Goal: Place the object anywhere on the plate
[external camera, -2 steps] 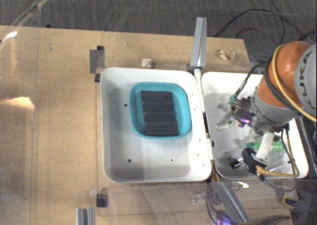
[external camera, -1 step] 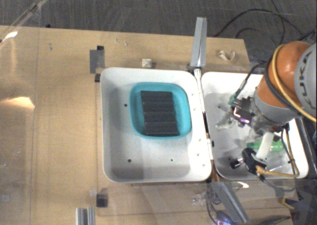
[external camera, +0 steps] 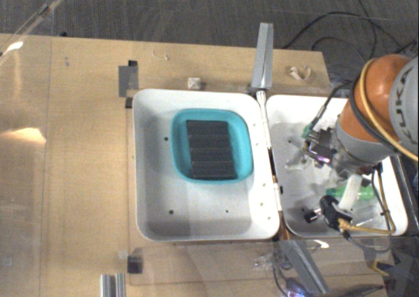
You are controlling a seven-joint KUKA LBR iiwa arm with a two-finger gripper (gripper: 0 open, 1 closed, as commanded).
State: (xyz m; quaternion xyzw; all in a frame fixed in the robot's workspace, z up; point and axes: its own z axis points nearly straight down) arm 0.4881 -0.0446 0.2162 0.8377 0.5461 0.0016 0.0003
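Bearing all other items, the wooden bench [external camera: 72, 178] extends on every side of the teal plate [external camera: 178, 142], the landmark for this entry.

1. KUKA arm [external camera: 383, 103], grey with an orange band: to the right of the plate, well apart from it, bent over the neighbouring bin.
2. Left white bin [external camera: 196, 210]: encloses the plate, which sits on its floor in the upper half, nearer the right wall than the left.
3. Right white bin [external camera: 294, 204]: just beside the left bin, on the plate's right.
4. Teal plate: square with rounded corners, lying flat.
5. Dark ribbed slab [external camera: 211, 150]: rectangular, lying flat on the plate's centre and covering most of it.
6. Grey upright bar [external camera: 264, 53]: above the plate's upper right corner, at the seam between the bins.
7. Gripper [external camera: 319, 150]: right of the plate, low in the right bin; whether it is released or clenched cannot be told.
8. Green object [external camera: 337, 192]: right of and below the plate, in the right bin, partly hidden beneath the wrist, not on the plate.
9. Small pale cube [external camera: 194, 83]: on the bench just above the plate, outside the bin.
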